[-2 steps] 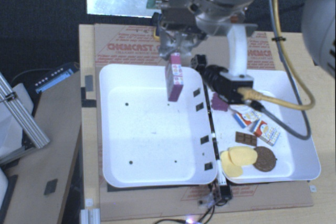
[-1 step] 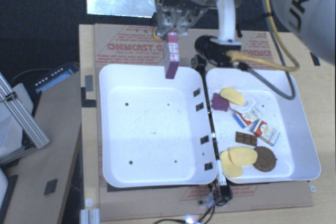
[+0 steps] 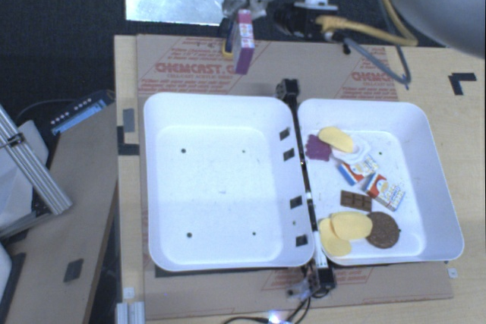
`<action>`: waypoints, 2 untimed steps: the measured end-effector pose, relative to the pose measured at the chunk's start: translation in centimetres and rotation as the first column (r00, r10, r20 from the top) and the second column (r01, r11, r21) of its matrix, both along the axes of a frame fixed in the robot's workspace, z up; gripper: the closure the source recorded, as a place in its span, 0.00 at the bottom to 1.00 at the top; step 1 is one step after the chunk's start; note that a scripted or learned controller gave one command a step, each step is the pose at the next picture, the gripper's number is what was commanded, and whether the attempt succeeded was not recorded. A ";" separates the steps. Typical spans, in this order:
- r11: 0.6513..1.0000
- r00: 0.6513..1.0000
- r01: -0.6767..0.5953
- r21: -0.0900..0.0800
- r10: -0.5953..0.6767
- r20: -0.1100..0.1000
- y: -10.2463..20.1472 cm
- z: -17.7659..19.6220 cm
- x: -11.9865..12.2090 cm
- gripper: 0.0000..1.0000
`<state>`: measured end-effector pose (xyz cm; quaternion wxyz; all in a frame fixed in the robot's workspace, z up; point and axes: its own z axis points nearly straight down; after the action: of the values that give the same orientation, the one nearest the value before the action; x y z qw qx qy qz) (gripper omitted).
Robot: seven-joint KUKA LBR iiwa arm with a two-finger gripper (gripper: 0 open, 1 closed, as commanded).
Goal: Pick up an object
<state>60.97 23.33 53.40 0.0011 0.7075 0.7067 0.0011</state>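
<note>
My gripper point(image 3: 243, 11) hangs high at the top of the camera view, above the cardboard behind the left bin point(image 3: 163, 186). It is shut on a pink and purple box point(image 3: 245, 42), which dangles upright below the fingers. The right bin point(image 3: 437, 163) holds several small items: a yellow chip point(image 3: 336, 138), a purple piece point(image 3: 318, 149), a white packet point(image 3: 364, 162), an orange and white carton point(image 3: 386, 191), a brown chocolate bar point(image 3: 355, 200), yellow chips point(image 3: 345, 228) and a brown cookie point(image 3: 382, 230).
A black hinge strip point(image 3: 300, 163) runs between the two bins. Yellow and grey cables point(image 3: 364, 34) trail from the arm at the upper right. A metal rail point(image 3: 34, 171) lies on the side table at the left.
</note>
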 end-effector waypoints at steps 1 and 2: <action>1.000 1.000 0.000 0.000 0.000 0.001 0.0 0.0 5.6 1.00; 1.000 1.000 -0.001 -0.005 0.001 -0.018 0.0 -16.9 5.7 1.00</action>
<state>66.72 23.36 36.52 -0.0036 0.7072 0.7070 -0.0072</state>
